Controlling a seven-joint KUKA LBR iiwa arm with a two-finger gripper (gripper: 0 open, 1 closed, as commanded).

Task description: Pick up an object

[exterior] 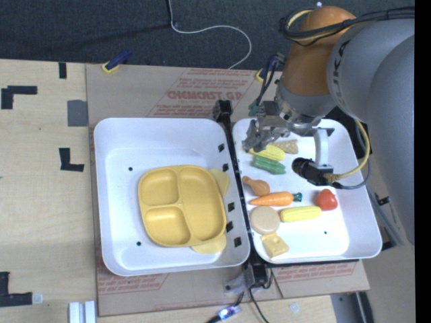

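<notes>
A yellow divided plate [182,204] fills the left bin [111,136]. In the right bin [357,244], a carrot [271,198], banana [300,214] and tomato [326,200] crowd the middle. The corn cob [269,160] lies near the far edge, its long axis slanting toward the right rim. The gripper [264,134] hangs just above it; its opening cannot be told.

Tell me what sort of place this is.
Probably a robot lab's pick-and-place test bench, not a kitchen. Two white bins sit on cardboard, the right one holding toy food like a carrot and a tomato; the arm hangs over it, and black tape marks dot the bench.
</notes>
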